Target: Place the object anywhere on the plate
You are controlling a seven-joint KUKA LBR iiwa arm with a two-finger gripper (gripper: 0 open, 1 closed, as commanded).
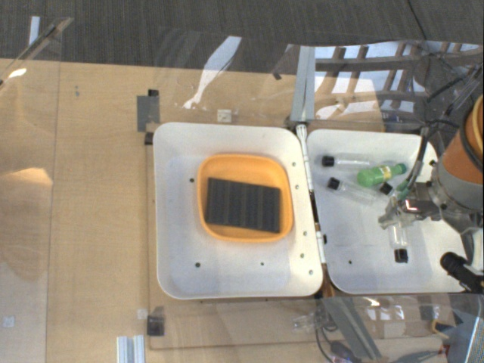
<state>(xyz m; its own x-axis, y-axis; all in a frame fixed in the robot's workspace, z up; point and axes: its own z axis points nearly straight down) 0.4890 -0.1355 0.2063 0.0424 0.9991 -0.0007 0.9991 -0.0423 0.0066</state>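
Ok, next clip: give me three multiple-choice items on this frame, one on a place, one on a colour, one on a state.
1. Where is the plate?
A. left bin
B. right bin
C. on the bench outside the bins

2. What colour is the plate's rim?
A. blue
B. orange
C. black

3. What already lies on the plate?
A. the green object
B. a clear tube
C. a dark ribbed rectangular piece

Answers: 1 A, the plate sits in the middle of the left bin. 2 B, an orange rim frames it. 3 C, the dark ribbed piece lies on it, while the green object lies in the right bin near the pincer.
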